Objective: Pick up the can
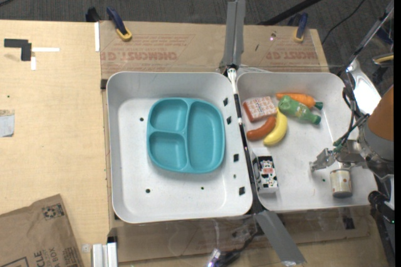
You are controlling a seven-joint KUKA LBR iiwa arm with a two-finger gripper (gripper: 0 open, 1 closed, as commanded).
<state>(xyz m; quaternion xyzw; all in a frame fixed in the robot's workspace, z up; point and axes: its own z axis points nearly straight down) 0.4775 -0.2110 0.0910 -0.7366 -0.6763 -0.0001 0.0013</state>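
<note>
Reaching into the right bin (294, 200), the gripper (327, 160) hovers just beside the can (341, 183), fingers apart and holding nothing. The approach looks under way; next it must centre over the can, then close.

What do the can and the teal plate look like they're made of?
The can, lying in the right bin by the gripper, looks like metal or foil-wrapped: pale, dull silvery sides, though it is too small to be sure. The teal plate looks like moulded plastic: even colour, rounded compartments, soft sheen.
</note>
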